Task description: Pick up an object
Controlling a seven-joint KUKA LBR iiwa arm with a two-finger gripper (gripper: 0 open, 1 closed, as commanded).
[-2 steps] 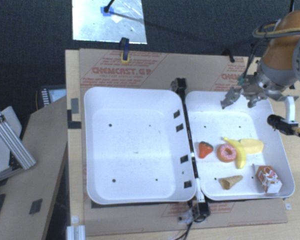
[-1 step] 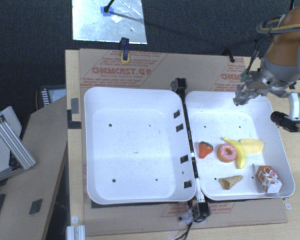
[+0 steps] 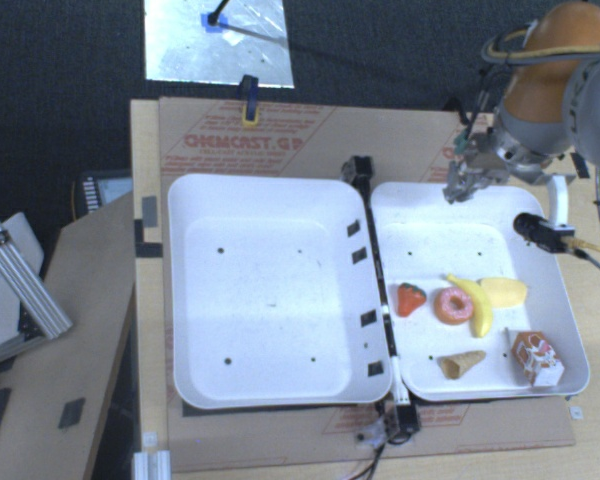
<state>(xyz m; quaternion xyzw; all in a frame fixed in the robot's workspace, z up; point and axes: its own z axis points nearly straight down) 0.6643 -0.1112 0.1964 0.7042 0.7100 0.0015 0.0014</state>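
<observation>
The right bin (image 3: 450,230) holds several toy foods near its front. A red strawberry (image 3: 410,299) lies by the divider. An orange doughnut (image 3: 453,306) sits beside it, and a yellow banana (image 3: 476,304) touches the doughnut's right side. A yellow lemon (image 3: 504,291) rests just right of the banana. A tan cone (image 3: 461,365) lies near the front rim, and a red-and-white boxed cake piece (image 3: 536,358) sits in the front right corner. My gripper (image 3: 461,190) hangs over the bin's back edge, well away from all the foods, with nothing seen between its fingers.
The left bin (image 3: 270,288) lies beside the right one, joined by black clips along the divider (image 3: 365,258). A black cable fitting (image 3: 536,230) crosses the right bin's right rim. Cardboard (image 3: 270,138) underlies both bins. A shiny metal sheet (image 3: 218,26) lies at the back.
</observation>
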